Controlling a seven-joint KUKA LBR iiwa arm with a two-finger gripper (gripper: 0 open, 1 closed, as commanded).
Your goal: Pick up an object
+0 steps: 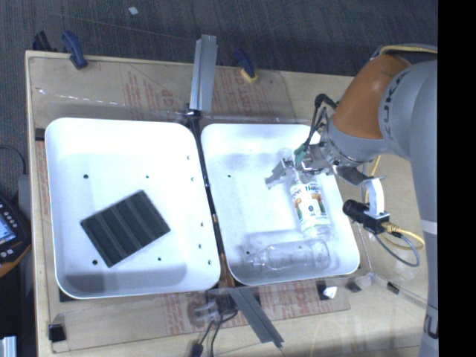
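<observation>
The grey arm (401, 103) with the orange band reaches in from the right and bends down over the right bin (223, 199). Its tool (303, 162) is low at the upper right part of this bin, close to the spray head of a white spray bottle (307, 199). I cannot tell if the tool is released or clenched, because the wrist hides its tip. The spray bottle lies on its side along the right wall of the bin, with the grey trigger pointing to the upper left. Just below it, a clear plastic bottle (290, 255) lies across the bottom part of the same bin. In the left bin (67, 147), a dark ribbed flat pad (125, 227) lies tilted on the floor, well apart from the arm. Both bins stand side by side on the worktop (111, 80).
</observation>
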